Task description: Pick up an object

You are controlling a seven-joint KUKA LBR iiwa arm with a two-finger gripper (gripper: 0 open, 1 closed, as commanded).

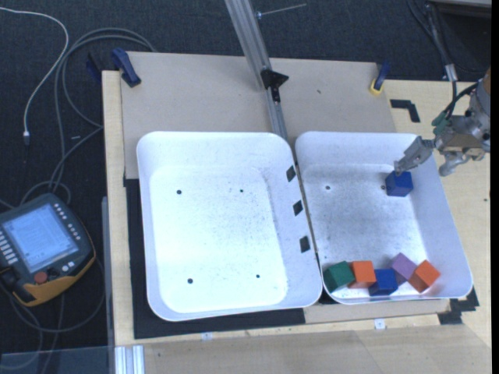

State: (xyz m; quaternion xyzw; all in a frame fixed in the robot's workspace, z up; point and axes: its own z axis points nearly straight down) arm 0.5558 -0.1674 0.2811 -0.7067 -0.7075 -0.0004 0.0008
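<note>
A blue cube [399,184] sits in the upper part of the right bin [366,228], near its far right wall. My gripper [430,162] hangs over that bin's upper right corner with its two fingers spread apart. The left finger [411,156] ends just above the blue cube, and the right finger [451,163] is over the bin's rim. Nothing is between them. Along the bin's near edge lie a green cube [337,275], an orange cube [363,272], a second blue cube [383,281], a purple cube [403,265] and another orange cube [426,275].
The left bin [156,158] stands beside the right one. A slanted aluminium pole [249,37] rises from the bench behind the bins. A teach pendant [39,244] and cables lie on the floor at the left.
</note>
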